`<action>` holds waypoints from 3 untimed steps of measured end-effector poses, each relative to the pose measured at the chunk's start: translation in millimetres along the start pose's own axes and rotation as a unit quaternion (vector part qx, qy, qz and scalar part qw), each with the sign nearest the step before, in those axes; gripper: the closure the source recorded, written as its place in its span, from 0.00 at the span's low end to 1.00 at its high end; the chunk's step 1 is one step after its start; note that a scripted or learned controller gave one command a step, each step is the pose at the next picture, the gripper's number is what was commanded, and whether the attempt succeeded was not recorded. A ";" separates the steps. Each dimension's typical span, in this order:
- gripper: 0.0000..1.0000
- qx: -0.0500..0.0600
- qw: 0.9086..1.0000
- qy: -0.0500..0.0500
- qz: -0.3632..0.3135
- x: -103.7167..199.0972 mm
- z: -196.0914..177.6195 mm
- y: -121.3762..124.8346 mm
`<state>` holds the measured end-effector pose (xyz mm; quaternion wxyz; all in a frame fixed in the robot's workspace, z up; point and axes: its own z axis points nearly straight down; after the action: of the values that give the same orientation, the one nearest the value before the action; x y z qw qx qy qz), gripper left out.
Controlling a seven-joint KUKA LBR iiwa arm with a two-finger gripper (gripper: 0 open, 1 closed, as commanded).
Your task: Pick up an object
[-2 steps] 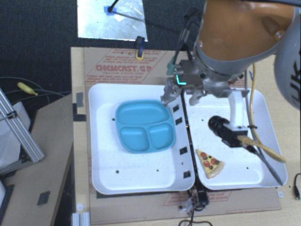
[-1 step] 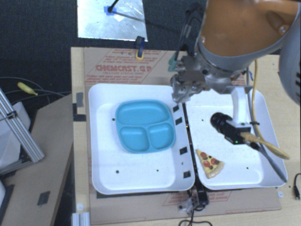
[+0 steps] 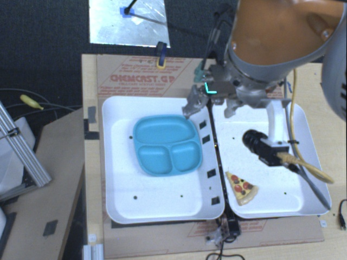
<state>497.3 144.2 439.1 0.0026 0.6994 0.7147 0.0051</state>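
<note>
Grey arm (image 3: pixel 282 20) reaches from right; gripper (image 3: pixel 211 108) points down, fingers (image 3: pixel 191 107) spread

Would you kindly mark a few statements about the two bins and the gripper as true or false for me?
1. A blue plate lies in the bin on the view's left. True.
2. The pizza slice lies on the blue plate. False: it lies on the floor of the bin on the view's right, near its front edge.
3. The gripper holds the pizza slice. False: its fingers are spread with nothing between them, above the divide between the bins at the far side.
4. The blue plate is divided into three compartments. True.
</note>
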 end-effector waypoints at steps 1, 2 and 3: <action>1.00 -0.002 1.000 0.000 -0.003 0.0 -11.3 0.8; 1.00 -0.003 1.000 0.001 -0.006 0.0 -22.3 1.6; 1.00 0.009 1.000 -0.003 0.011 -3.3 72.8 4.7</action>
<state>502.8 141.3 366.4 -0.0016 0.7075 0.7067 -0.0035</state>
